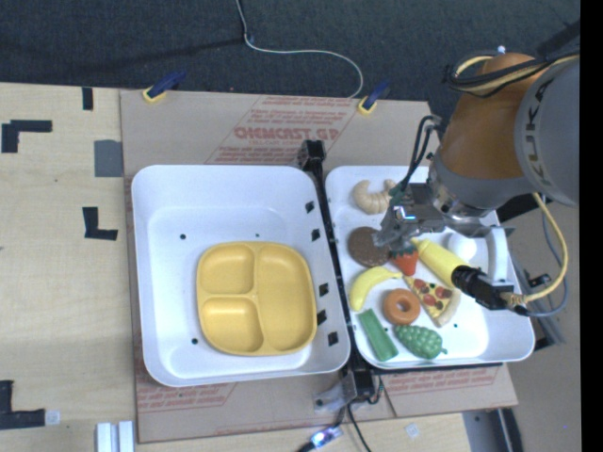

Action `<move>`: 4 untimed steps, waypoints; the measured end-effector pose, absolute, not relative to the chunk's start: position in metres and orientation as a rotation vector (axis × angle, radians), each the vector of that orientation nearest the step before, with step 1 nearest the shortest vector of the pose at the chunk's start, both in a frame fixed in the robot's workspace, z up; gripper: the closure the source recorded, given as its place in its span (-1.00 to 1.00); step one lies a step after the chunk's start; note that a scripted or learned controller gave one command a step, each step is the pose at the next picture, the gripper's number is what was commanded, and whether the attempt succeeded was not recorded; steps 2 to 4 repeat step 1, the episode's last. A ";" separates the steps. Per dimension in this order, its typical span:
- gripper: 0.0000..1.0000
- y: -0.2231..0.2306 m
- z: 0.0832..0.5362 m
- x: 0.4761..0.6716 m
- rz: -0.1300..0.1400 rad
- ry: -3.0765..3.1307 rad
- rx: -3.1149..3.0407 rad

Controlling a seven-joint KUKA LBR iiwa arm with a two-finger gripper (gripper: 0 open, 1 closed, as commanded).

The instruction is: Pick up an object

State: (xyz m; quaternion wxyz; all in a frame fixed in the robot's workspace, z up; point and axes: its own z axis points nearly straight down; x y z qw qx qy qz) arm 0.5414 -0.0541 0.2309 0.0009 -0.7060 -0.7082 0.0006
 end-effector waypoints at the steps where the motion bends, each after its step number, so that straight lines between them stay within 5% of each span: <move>1: 1.00 -0.066 0.217 0.542 0.006 -2.220 -2.220; 4: 1.00 -0.066 0.217 0.542 0.006 -2.220 -2.220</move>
